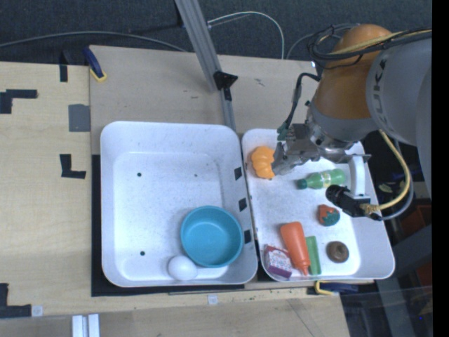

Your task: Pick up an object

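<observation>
The claw (280, 161) is hanging low in the right bin (372, 258), apparently touching the orange pumpkin (262, 161); its opening and grasp cannot be told.

I can read almost nothing here. The only lettering is on my own arm (403, 83), at the right: dark capital letters run along the grey casing just beside the orange band (347, 76), and they look like part of the maker's name, though I cannot make out each letter. The small purple packet (278, 261) at the near edge of the right bin (372, 262) has pale marks on it, too blurred to read.
</observation>
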Tool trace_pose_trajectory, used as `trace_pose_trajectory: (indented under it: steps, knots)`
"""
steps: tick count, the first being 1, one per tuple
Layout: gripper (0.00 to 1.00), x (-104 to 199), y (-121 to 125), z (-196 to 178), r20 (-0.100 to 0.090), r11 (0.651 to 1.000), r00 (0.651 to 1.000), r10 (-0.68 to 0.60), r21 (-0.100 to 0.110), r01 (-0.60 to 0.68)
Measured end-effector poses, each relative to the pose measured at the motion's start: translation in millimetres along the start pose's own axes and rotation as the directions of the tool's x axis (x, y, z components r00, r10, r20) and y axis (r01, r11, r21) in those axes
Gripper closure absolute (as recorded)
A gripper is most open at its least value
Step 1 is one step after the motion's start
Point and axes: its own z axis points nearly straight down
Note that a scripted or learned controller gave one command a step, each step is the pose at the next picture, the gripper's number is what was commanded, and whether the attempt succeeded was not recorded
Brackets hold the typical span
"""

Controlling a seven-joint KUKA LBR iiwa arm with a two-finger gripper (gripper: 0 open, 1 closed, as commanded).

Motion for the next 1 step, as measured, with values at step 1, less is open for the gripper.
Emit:
trace_pose_trajectory:
  steps: [1]
  knots:
    - [1.00, 57.9, 4.4, 8.5, 0.000, 1.000, 1.000, -0.001, 0.000, 0.001]
